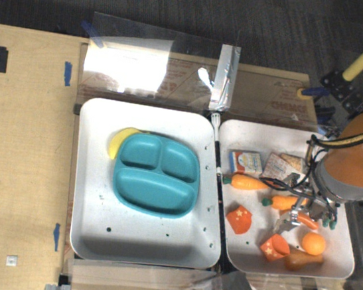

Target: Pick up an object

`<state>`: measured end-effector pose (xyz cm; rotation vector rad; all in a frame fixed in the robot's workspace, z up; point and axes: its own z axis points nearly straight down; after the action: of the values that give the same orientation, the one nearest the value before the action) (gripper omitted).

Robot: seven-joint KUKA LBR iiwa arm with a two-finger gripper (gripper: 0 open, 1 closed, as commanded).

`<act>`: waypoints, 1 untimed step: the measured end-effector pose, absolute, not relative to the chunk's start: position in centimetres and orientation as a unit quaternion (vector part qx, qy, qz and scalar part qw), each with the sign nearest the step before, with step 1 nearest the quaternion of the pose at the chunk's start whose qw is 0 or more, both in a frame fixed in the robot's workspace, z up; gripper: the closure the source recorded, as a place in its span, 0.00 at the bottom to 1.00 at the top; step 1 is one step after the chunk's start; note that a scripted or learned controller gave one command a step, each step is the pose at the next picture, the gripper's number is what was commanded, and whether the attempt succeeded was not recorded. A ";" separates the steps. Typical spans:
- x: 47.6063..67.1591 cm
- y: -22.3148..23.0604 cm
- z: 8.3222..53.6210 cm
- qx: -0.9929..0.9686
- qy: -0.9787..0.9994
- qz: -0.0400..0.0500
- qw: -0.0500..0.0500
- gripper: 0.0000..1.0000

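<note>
Gripper [294, 219] is low inside the right bin [345, 264], among the toys; can't tell how its jaws are set, cables and clutter cover the tip. Grey arm with the orange band [360, 159] comes in from the right edge.

Left to right: cardboard bench top [19, 152] with black corner marks and blue tape bits. Left bin [84, 214] holds a teal divided plate [157, 174], three sections, with a yellow piece [121, 138] poking out from under its upper left edge.

Right bin, left part: orange carrot [248, 182] lying flat, small printed packet [248, 161] above it, a second packet [282, 165] beside that; print on both too small to read. Red-orange chunk [239, 219] below the carrot. Another orange carrot-like piece [282, 203] near the gripper. Red-orange cup-like toy [274, 246] near the front wall, brown piece [302, 260] just beside it, orange ball [314, 243] touching or just above the brown one.

Cardboard behind the bins has faint lettering, unreadable under glare.
</note>
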<state>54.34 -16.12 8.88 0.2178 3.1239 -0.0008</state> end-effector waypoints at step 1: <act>54.8 -16.1 10.3 0.068 0.998 -0.002 0.012 1.00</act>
<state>54.78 -16.08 10.26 0.2135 3.1103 -0.0048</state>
